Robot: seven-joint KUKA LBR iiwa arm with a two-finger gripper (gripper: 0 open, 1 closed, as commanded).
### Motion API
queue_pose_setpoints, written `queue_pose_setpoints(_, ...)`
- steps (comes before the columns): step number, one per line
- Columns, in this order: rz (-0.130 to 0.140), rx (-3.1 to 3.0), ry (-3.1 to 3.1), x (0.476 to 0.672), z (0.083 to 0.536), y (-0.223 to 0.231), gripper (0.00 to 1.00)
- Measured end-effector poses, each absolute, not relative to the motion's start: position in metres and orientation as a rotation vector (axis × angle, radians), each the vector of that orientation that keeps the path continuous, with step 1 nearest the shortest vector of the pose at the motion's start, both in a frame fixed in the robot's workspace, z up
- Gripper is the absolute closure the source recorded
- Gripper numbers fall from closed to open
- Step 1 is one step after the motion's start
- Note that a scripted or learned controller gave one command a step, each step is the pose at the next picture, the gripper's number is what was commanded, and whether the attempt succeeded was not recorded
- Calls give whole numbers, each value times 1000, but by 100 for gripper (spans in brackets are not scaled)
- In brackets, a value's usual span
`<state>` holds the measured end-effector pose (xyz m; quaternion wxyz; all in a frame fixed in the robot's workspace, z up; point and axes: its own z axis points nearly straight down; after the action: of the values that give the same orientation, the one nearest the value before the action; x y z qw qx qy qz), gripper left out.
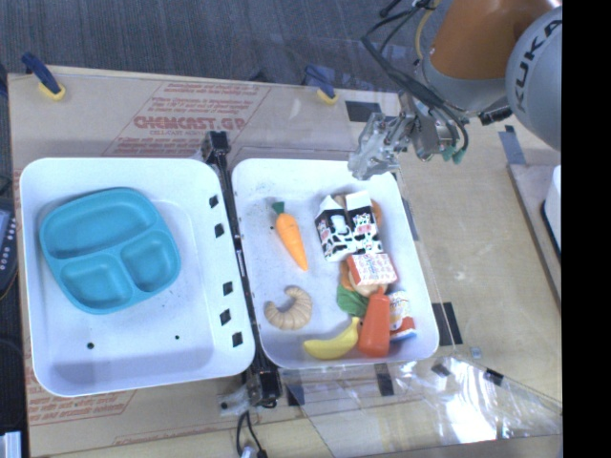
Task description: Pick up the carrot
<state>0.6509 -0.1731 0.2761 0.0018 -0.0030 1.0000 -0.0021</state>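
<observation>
The carrot (290,238), orange with a green top, lies loose on the floor of the right bin (250,256), left of centre, its tip pointing toward the front. My gripper (368,163) hangs above the bin's back right rim, up and to the right of the carrot and well apart from it. Nothing shows between its fingers.
The right bin also holds a cow-print milk carton (343,225), a croissant (290,308), a banana (331,343), a red bottle (375,325) and other packets. A blue divided plate (107,248) sits in the left bin (124,361). Clamps (44,76) grip the back edge.
</observation>
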Motion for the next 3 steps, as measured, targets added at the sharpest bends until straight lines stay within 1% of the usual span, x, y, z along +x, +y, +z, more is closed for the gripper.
queue_pose_setpoints(1, 7, 158, 3146, 656, 162, -93, 0)
queue_pose_setpoints(2, 0, 318, 3132, 628, 89, -95, 0)
queue_pose_setpoints(3, 0, 303, 3122, 632, 104, -93, 100)
